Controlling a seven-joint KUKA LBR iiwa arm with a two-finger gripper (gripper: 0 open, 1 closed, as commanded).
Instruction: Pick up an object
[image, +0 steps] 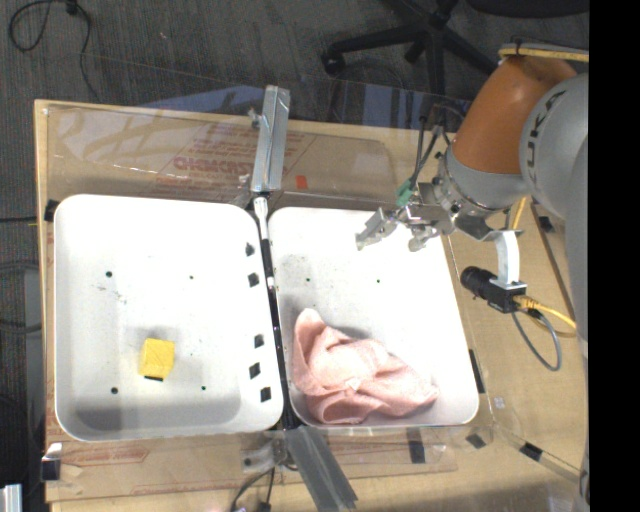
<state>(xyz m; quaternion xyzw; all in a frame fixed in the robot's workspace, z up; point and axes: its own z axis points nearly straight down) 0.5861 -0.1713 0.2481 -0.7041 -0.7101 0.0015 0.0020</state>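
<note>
Camera view: my gripper sits in the upper middle of the frame, above the top edge of the right bin, with my arm coming in from the upper right. Fingers look spread and released, nothing between them. Two candidates to pick. Pink cloth lies bunched in the lower part of the right bin, touching the lower wall and close to the divider between the bins. Yellow block sits alone in the lower left area of the left bin, well apart from me. Cloth is the nearer target, below my fingers in the frame. My read: it's soft, light, floppy, not fragile, won't slip much, but it deforms, so a shallow pinch may grab only a thin fold and shed it on the lift. Best hold looks like the raised crumpled ridge around the middle of the pile, jaws straddling a fold, pressed well in before closing. Avoid the edge by the divider, since a finger could hit the wall. Block looks small, probably stiff and light; simple pinch across its flat sides, but a longer reach.
</note>
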